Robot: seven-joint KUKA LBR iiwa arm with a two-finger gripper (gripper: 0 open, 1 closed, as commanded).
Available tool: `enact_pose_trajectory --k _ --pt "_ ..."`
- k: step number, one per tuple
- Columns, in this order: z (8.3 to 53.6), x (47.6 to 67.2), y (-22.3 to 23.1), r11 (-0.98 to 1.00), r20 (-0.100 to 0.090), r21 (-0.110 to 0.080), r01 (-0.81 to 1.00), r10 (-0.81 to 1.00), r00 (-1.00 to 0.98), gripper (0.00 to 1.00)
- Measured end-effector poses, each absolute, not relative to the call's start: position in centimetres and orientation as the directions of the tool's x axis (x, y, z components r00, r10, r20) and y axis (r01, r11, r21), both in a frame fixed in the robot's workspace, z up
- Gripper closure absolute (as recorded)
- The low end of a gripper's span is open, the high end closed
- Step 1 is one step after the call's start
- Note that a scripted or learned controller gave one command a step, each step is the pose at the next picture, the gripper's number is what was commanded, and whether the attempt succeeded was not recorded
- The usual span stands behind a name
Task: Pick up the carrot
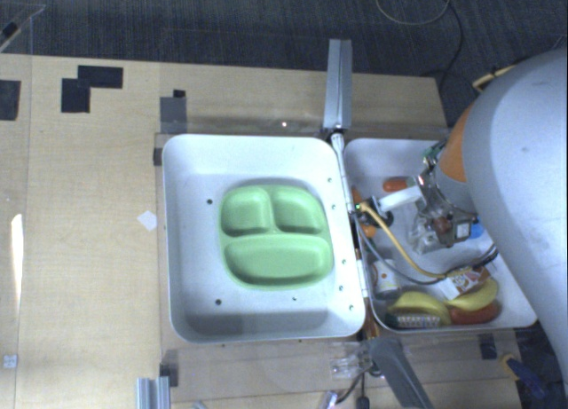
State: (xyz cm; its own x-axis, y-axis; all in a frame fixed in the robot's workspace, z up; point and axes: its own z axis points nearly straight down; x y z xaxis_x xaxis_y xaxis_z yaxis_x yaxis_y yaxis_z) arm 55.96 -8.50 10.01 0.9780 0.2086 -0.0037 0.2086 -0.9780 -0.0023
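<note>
In the right bin, a small orange piece that looks like the carrot lies near the middle, partly hidden by the arm's cabling. My gripper hangs low over that bin, just right of and slightly below the orange piece. The wrist and the large grey arm cover the bin's right half. I see nothing clearly held in the gripper.
A green divided plate lies in the left bin. A yellow banana and a red item rest at the right bin's front edge. A yellow cable loops across the bin floor. A metal divider post stands between the bins.
</note>
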Motion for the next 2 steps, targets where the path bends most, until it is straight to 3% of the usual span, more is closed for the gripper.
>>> enact_pose_trajectory --k 1,2 --pt "18.3 56.1 -3.4 -0.808 0.001 0.000 0.589 0.589 0.808 1.00" --pt "20.8 49.1 -0.3 -0.880 -0.002 -0.002 0.475 0.475 0.880 1.00"
